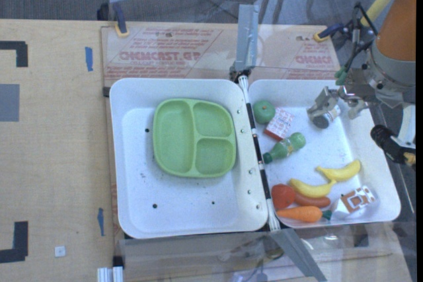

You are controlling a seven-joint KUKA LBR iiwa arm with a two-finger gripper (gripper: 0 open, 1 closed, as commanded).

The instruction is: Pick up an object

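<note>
We are seeing the gripper [325,110] hovering over the right bin [370,142], upper right; its grip we cannot tell

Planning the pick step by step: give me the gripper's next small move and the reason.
Probably lower it toward the green bottle. The gripper sits over the right bin's upper part with nothing seen between its fingers, and the bottle lies just below-left of it, apart from the bananas.
</note>
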